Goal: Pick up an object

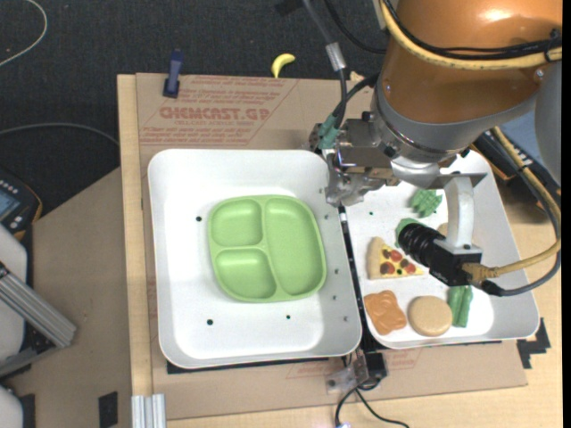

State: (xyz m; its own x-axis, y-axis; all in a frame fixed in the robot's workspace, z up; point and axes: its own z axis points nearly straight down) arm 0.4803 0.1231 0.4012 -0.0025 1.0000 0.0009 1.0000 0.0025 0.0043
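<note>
- Tan and round, a bun-like toy piece lies at the near edge of the right bin, just beside an orange lumpy piece and a green strip.
- We judge all three to be light, stiff plastic, smooth and rather slippery. The bun's rounded sides are the likeliest place to take hold.
- A little farther in lies a pizza slice, flat on the bin floor. We would grip it across its two long edges, since so thin a piece gives little height to catch.
- Beyond it sits a green leafy piece. It looks bumpy, so perhaps easier to pinch.
- The tool hangs low over the wall between the two bins, at the right bin's far left corner and apart from every toy. We cannot tell whether it is wide or narrow, and we see nothing held in it.
- A green divided plate rests in the middle of the left bin.
- Farther still, the brown board under the bins carries red print reading "CHEMCAST G.P". The smaller lines around it are too fine to read.
- A blue clip sits on the board's far edge, and a small yellow curved thing lies just past it.
</note>
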